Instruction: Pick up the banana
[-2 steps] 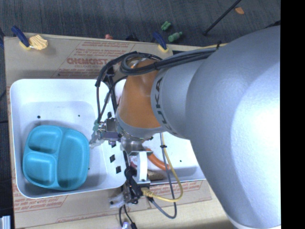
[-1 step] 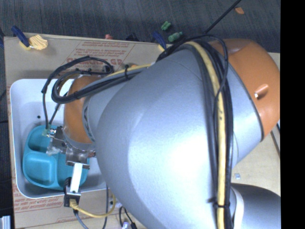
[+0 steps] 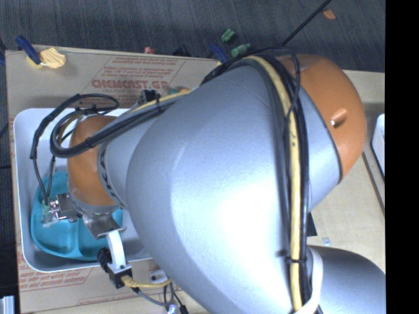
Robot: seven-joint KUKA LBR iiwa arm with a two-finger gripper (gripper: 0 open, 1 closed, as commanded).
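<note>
The banana is hidden beneath the grey arm (image 3: 222,188). The end effector (image 3: 62,208) is lowered over a blue object (image 3: 59,237) in the left white bin (image 3: 23,169); its state cannot be told.

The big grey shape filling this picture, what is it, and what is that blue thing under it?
That grey bulk is a robot arm, seen from a camera fixed above the bench. It reaches in from the right, so its body blocks most of the view. The orange band marks its wrist, with black cables looped around it. The wrist reaches down into a shallow white bin. The blue thing lies in that bin; I cannot tell what it is. The wrist hides the arm's gripping end.
</note>
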